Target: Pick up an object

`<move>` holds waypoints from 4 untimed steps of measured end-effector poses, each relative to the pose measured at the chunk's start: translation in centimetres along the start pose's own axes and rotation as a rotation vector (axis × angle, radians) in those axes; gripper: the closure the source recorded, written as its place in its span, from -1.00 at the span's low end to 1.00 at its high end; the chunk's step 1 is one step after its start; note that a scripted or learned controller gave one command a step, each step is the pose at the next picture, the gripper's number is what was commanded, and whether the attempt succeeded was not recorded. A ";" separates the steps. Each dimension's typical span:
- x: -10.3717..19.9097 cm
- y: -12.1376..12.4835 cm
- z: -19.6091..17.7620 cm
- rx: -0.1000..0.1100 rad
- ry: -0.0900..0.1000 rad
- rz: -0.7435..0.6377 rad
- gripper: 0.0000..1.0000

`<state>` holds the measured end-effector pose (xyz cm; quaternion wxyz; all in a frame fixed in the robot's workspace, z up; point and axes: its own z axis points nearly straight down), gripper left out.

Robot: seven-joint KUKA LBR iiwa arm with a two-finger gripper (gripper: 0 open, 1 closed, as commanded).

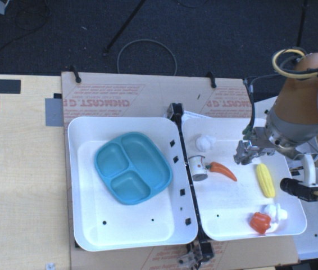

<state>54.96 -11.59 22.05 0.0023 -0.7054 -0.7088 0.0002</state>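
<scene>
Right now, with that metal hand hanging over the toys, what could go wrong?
The hand hovers between the carrot and the corn, so it might close on neither. The carrot touches a small metal cup, so a grab there could knock both. The corn is rounded and might slip out.

Two bins side by side on a tabletop [18, 179], with the arm's hand [245, 152] over the right bin [232, 232].

In the right bin, a toy corn cob [265, 179] lies just right of and nearer the camera than the hand. A toy carrot [222, 170] lies just to its left, a small cup [197, 168] beyond that, and a ball [204, 143] left and farther back. A small bottle [267, 219] sits at the near right corner. Well left of the hand, the left bin [91, 229] holds a divided plate [132, 167].
</scene>
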 end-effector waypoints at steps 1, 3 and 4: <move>5.3 -1.1 -0.8 0.000 0.000 0.000 1.00; 16.4 -1.8 -0.7 -0.001 -0.001 0.000 1.00; 21.8 -2.6 0.4 0.003 -0.002 0.001 1.00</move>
